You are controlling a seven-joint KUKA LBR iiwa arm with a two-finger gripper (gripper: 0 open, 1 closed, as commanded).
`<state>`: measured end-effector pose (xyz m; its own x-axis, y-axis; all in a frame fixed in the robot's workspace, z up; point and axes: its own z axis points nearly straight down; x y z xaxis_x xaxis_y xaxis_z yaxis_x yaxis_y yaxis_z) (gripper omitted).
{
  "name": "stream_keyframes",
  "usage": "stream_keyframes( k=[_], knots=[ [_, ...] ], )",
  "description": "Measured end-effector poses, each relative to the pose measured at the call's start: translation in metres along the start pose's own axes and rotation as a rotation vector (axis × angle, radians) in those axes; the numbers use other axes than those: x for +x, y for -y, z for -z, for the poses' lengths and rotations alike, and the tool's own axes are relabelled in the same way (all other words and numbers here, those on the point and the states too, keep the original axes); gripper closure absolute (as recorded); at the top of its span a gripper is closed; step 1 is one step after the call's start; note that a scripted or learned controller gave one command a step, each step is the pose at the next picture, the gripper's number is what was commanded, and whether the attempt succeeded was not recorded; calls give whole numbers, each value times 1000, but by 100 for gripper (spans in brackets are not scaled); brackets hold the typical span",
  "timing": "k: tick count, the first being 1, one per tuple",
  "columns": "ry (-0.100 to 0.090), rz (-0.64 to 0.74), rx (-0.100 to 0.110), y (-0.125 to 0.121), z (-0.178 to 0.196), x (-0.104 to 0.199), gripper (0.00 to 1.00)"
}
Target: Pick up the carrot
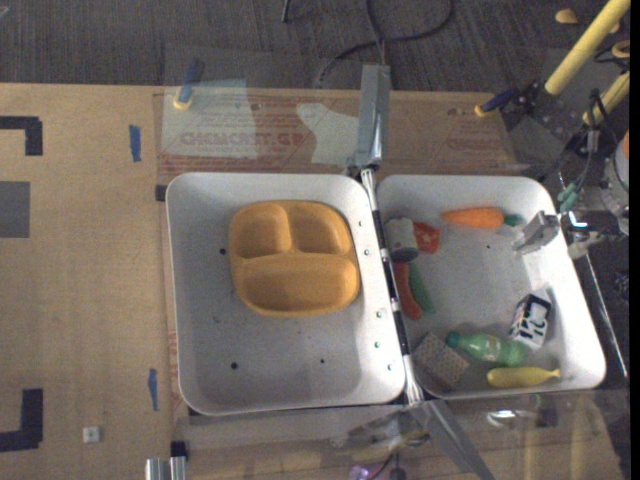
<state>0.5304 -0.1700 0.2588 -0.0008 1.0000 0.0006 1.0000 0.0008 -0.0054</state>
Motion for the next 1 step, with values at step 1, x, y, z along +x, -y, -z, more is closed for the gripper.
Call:
stream_keyframes(
  k=[1],
  knots=[
    [1,-49,-3,-77,-38,41,0]
  ],
)
